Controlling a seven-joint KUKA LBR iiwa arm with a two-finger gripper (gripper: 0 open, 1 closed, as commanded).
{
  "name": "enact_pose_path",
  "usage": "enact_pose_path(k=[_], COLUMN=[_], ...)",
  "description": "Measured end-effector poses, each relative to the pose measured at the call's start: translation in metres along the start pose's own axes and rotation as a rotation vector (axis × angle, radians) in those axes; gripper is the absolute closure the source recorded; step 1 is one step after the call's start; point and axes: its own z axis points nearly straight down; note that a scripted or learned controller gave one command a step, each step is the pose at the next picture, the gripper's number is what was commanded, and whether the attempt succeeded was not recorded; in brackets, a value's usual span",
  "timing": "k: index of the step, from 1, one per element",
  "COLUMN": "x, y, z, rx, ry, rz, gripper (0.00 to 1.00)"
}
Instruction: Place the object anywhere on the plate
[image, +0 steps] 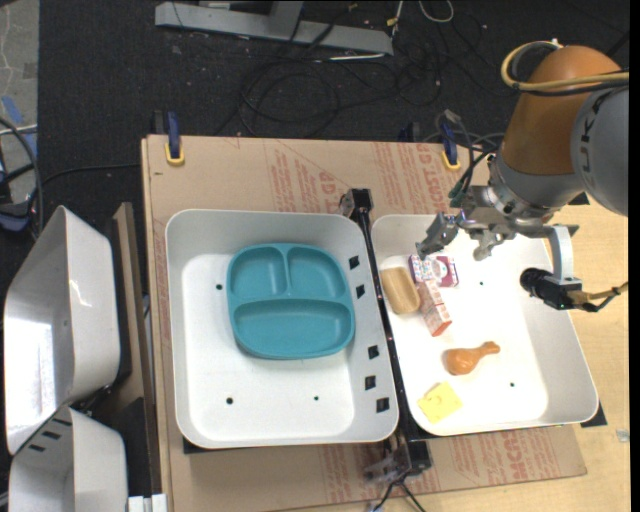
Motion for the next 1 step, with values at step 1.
enact_pose_path(k=[1], x=[0.0001], y=[0.0025], z=[-0.0074], rx=[-0.012], ry=[-0.001], rz=[-0.002], gripper=[0.00])
